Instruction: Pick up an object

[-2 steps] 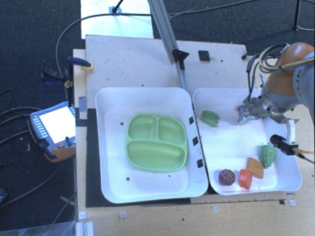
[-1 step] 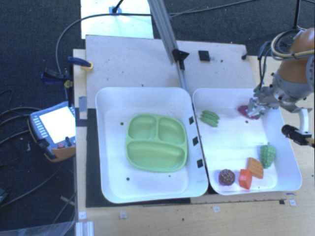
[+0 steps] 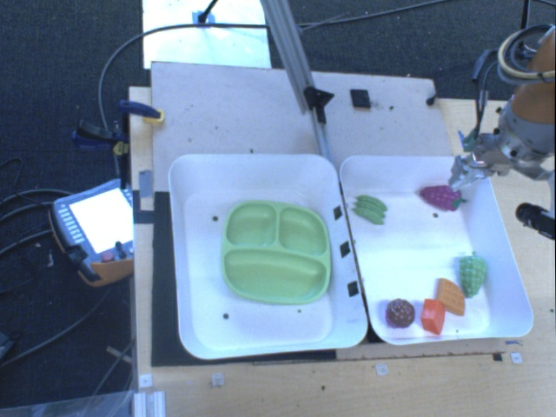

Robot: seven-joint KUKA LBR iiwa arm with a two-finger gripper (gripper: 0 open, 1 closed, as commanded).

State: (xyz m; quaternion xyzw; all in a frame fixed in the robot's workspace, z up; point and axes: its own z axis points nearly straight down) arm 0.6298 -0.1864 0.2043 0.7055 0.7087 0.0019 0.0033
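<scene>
Dark carpet floor (image 3: 52,50) all around a pale wooden counter (image 3: 452,380), cables (image 3: 113,68) snaking across it off the counter's left edge. A handheld pendant (image 3: 94,230) lies there, screen glowing. A bright lit panel (image 3: 204,20) beyond the far edge.

Even, fairly bright overhead light is falling across the desk (image 3: 261,111); no hard shadows are showing. The 2 white bins are reading near blown-out: the left bin (image 3: 195,233) and right bin (image 3: 504,259) are losing surface detail on their floors. A pale bluish glare patch is washing out the sheet at top (image 3: 204,29). The handheld screen at left (image 3: 97,220) is glowing white, overexposed. Dark carpet (image 3: 52,59) is staying dim and grainy. Soft shadows are sitting just under the green tray (image 3: 278,252) and the bin rims. Overall sharpness is low; small toys are looking soft, and the arm at right edge (image 3: 530,85) is looking slightly blurred.
</scene>
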